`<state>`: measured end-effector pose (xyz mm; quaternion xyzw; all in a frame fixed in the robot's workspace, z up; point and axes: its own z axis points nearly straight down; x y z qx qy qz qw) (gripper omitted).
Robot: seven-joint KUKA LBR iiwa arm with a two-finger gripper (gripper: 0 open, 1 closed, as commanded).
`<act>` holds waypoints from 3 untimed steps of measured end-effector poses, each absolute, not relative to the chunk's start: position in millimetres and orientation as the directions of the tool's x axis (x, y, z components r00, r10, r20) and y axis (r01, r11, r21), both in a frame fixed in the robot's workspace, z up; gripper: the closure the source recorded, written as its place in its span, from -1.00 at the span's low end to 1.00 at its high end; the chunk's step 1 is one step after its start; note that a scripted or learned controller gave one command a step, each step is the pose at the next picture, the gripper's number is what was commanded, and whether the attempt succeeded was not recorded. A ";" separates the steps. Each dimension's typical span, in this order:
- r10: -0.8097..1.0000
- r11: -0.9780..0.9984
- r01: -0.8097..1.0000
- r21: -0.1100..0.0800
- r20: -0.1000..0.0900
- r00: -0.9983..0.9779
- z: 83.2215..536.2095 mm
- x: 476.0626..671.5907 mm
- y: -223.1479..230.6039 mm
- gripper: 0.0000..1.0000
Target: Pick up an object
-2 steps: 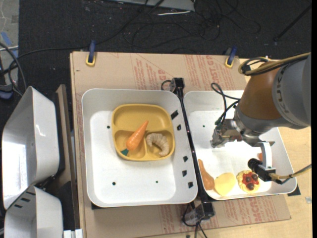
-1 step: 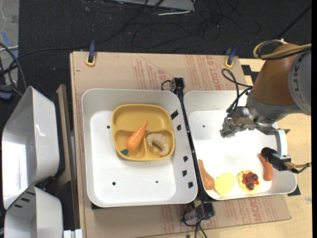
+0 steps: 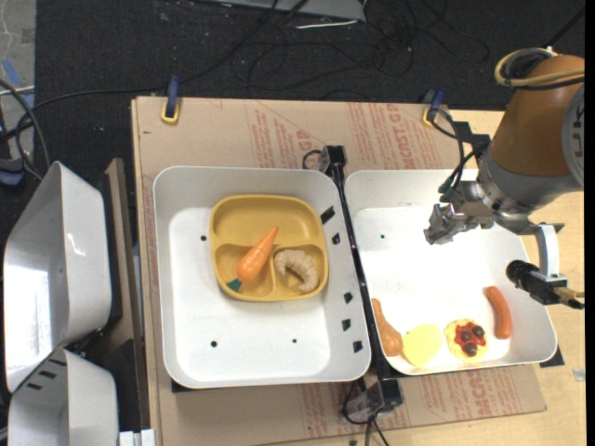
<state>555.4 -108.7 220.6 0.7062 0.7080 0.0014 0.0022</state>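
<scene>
Your gripper (image 3: 444, 227) hangs over the upper part of the right bin (image 3: 409, 193), near its back wall, and the grey arm (image 3: 535, 137) with the orange band comes in from the right side. You cannot tell from this view whether the gripper is open or closed, because it is small and dark against the white floor of the bin. Nothing is seen held in it.

You find the loose objects in the front part of the same bin, well apart from the gripper. An orange drumstick-shaped piece (image 3: 386, 328) lies by the left wall, near the front corner. Just beside it, to the right, is a pale yellow round piece (image 3: 421, 344). Next comes a small yellow disc with red and dark toppings (image 3: 467, 338), near the front wall. A red-orange sausage (image 3: 500, 311) lies near the right wall, just beside the disc.

In the left bin (image 3: 186, 342) you see a yellow divided plate (image 3: 265, 214). A carrot (image 3: 257, 255) lies tilted across its divider, and a pale shrimp-like piece (image 3: 298, 268) rests in the lower right compartment, close beside the carrot.

Both bins stand side by side on the cardboard-covered worktop (image 3: 279, 124), and two clamps with yellow handles hold its back edge
</scene>
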 end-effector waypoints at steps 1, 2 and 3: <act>1.000 0.007 1.000 -0.002 0.002 -0.007 216.7 547.0 -65.0 1.00; 1.000 0.008 1.000 -0.002 0.002 -0.008 221.3 529.3 -3.9 1.00; 1.000 0.008 1.000 -0.003 0.001 -0.008 215.3 513.7 43.3 1.00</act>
